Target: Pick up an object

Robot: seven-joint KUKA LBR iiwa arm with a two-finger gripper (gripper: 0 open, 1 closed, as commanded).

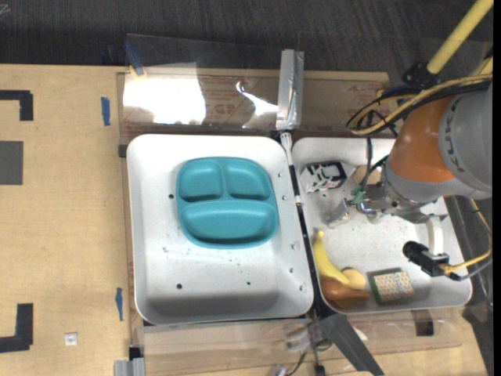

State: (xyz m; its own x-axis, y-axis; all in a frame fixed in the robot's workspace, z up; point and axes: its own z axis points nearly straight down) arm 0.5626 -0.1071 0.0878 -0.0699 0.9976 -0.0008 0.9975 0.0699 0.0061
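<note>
Your pincer (354,204) hangs in the right bin (458,288); I cannot tell its state. A curved yellow banana (327,263) lies beside a speckled rectangular sponge (391,285). A smooth teal divided plate (227,201) sits in the left bin (149,233).

Grey arm (470,143) with an orange band (419,143)

The arm's casing is smooth, rounded and light grey — the band above the wrist is bright, glossy orange. Yellow and black cables (391,104) loop beside it. Below the band sits a darker metal wrist, ending in a small metallic gripper (356,202) — its detail is blurred.
</note>
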